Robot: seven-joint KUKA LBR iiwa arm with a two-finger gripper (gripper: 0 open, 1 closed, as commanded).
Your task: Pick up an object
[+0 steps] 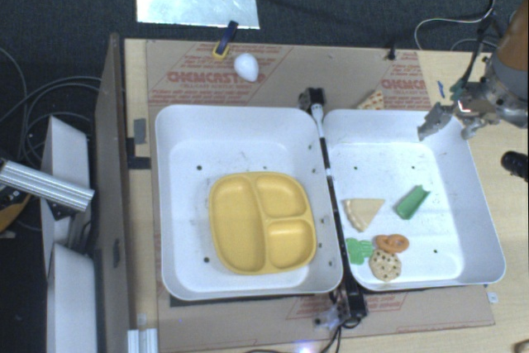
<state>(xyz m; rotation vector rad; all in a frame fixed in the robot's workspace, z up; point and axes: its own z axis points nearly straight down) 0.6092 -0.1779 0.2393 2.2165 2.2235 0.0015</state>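
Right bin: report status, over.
Gripper open, empty, above right bin's far right corner. Green block, wedge, cookie untouched. Nothing in the way.

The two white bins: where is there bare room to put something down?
Right bin: its far half is bare, beyond the green block and sandwich wedge; the near-left corner is crowded. Left bin: bare strip beyond the yellow divided tray, which fills the rest.
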